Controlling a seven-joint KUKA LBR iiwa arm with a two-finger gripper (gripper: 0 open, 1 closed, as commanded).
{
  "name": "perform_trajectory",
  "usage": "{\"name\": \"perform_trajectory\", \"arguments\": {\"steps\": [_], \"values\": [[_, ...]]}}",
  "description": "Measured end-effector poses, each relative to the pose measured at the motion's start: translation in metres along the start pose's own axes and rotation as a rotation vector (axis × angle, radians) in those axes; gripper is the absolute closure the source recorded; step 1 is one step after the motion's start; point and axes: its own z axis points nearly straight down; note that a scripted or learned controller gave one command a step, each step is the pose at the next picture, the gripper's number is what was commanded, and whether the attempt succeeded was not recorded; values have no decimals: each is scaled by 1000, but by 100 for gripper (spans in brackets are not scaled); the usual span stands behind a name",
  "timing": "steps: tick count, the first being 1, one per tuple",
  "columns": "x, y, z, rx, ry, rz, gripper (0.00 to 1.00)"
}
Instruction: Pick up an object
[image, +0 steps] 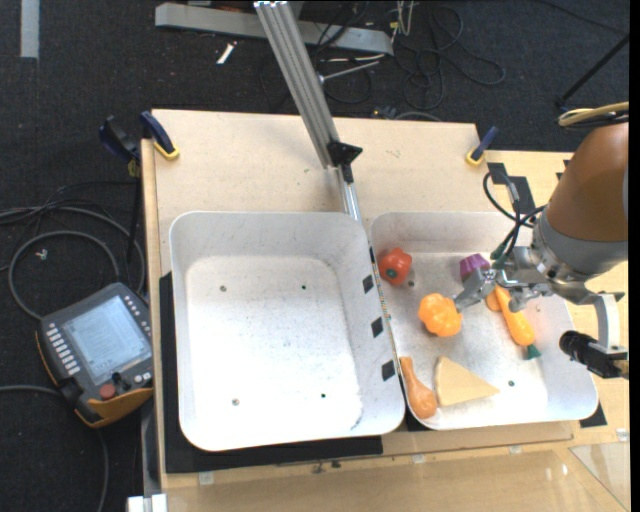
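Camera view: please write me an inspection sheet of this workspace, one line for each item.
Surface: wooden bench with left bin and right bin side by side.
Job's things: in the right bin, red pepper, orange pepper, purple piece, carrot, wedge, orange gourd.
Clutter: nothing seen.
Grippers: gripper low in the right bin, beside the orange pepper.
Cables: black cables on the floor.
Surroundings: teach pendant, clamps.
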Motion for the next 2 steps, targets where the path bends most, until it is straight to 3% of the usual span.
{"name": "perform_trajectory", "arguments": {"steps": [1, 2], "values": [[0, 1, -3, -5, -1, 2, 0], [2, 7, 42, -1, 0, 2, 0]]}}
